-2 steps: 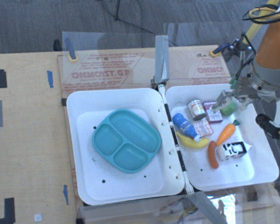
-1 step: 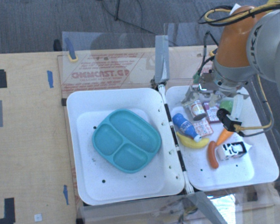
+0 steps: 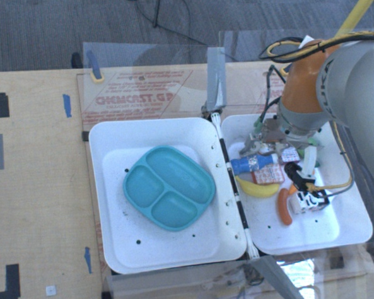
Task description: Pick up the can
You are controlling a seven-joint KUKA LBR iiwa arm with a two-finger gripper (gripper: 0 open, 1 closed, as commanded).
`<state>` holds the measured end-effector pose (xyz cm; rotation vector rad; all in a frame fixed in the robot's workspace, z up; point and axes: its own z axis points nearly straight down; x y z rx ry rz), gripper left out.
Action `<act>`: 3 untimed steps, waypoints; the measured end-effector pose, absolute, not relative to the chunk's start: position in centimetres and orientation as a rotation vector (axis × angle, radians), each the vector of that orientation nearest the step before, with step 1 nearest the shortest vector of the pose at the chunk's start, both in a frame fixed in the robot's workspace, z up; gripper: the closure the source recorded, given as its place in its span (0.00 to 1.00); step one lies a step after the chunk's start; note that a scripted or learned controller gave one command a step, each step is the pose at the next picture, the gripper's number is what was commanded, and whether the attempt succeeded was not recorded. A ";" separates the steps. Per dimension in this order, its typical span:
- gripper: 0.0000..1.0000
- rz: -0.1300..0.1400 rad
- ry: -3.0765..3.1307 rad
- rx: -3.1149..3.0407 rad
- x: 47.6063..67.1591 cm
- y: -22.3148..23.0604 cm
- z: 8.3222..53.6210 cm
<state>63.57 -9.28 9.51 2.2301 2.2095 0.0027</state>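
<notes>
Nearest the lens, the grey arm (image 3: 353, 85) enters from the right, its orange band (image 3: 303, 85) sitting above the wrist; black and yellow cables loop around this joint. Below the wrist the gripper (image 3: 257, 142) hangs over the upper left part of the right bin (image 3: 325, 235), and whether it is spread or pressed together cannot be told from this angle.

Task object: the can (image 3: 246, 166), a blue cylinder with a red-and-white label, lies on its side in the right bin, close to the bin's left wall and just under the gripper. Whether the gripper touches it cannot be made out, and nothing shows the can gripped.

Other contents of the right bin:
- a yellow banana (image 3: 259, 189) touching the can's lower side
- an orange-red sausage (image 3: 283, 207) just beside the banana's right end
- a small white-and-black item (image 3: 310, 199) next to the sausage, too cluttered to identify

Left bin (image 3: 104, 141): a teal divided plate (image 3: 169, 186) with three compartments rests near its centre, well apart from the can.

Both bins stand side by side on a pale wooden bench (image 3: 37, 186), with a printed cardboard sheet (image 3: 139, 92) lying behind the left bin
</notes>
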 end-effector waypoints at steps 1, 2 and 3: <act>0.00 0.002 1.709 2.633 60.7 -19.4 8.7; 0.00 0.000 1.404 2.809 66.2 -15.3 16.4; 0.00 0.024 1.230 2.883 64.7 -18.0 9.8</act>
